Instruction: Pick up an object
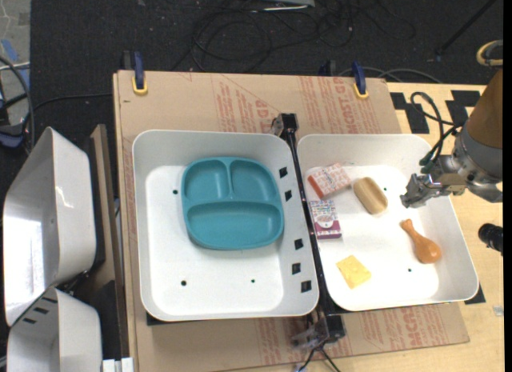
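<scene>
Overhead, we saw the gripper [416, 192] above the right bin [456, 234], holding nothing we could see, its finger state unclear, near the bun [370, 195] and orange spoon [422, 241].

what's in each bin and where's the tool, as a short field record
left bin: teal divided plate
right bin: five small things
red and white packet: far left part, near the divider
purple and white carton: just below the packet
tan bread roll: right of the packet
orange spoon-like toy: right part, lying flat
yellow wedge: near part
tool: at the right bin's right side, right of the roll, above the orange toy
holding: nothing seen between its fingers
</scene>
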Robot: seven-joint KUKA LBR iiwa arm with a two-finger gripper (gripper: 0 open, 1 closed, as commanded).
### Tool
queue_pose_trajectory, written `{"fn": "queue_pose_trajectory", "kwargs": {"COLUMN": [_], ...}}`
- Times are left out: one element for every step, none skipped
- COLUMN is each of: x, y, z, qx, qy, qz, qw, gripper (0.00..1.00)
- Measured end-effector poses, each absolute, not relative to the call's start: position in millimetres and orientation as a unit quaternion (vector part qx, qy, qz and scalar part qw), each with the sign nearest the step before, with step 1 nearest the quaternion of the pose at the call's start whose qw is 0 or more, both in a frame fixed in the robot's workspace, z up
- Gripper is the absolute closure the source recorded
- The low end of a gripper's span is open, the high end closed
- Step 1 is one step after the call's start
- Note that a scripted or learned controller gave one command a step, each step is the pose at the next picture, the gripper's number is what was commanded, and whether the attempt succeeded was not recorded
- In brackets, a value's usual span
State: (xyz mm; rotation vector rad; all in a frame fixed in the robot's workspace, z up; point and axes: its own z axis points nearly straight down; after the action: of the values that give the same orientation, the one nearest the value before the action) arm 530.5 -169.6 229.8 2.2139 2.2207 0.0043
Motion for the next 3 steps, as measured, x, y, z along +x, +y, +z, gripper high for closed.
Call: {"fn": "queue_pose_trajectory", "kwargs": {"x": [534.8, 539.7, 545.3], "y": [-106, -50, 8], "z": [225, 237, 226], "qx": [0.704, 0.704, 0.704], "qy": [0.71, 0.711, 0.71], "qz": [0.0007, 0.0013, 0.0001], "qw": [-0.001, 0.0, -0.001], "gripper": [1.0, 1.0, 1.0]}}
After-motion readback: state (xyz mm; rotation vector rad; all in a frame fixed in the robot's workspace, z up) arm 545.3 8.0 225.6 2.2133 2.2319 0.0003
